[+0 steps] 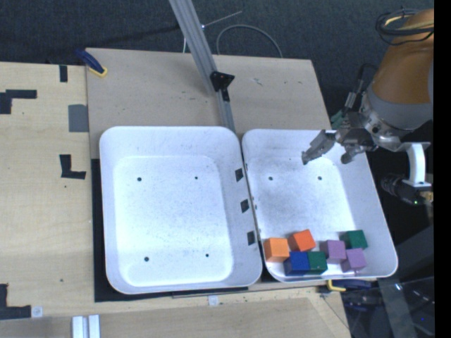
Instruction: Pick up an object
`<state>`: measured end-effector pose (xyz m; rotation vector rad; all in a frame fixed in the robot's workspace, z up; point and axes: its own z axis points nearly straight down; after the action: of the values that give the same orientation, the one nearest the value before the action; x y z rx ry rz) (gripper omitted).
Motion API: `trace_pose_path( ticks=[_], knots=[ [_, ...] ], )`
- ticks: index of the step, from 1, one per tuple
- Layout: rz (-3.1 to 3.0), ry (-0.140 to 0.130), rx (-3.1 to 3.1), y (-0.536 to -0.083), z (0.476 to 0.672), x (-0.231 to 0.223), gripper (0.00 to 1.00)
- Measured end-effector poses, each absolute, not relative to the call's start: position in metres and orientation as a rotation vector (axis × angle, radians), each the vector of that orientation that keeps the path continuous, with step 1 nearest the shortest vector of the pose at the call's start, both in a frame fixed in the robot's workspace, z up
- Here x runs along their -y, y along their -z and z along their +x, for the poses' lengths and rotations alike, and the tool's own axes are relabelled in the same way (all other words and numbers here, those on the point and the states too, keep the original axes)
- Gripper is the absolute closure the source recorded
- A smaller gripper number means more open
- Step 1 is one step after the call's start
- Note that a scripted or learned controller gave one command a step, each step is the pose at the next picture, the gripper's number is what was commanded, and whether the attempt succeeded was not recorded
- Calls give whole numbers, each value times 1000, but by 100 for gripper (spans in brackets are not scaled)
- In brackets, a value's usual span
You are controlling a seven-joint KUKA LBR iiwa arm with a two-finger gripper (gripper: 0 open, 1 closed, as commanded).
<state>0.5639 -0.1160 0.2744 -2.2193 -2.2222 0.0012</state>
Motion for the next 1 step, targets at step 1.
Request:
trace_pose_path(
  ticks=[1],
  knots=[
    [-2229,5,2227,-457,556,176,0]
  ],
)
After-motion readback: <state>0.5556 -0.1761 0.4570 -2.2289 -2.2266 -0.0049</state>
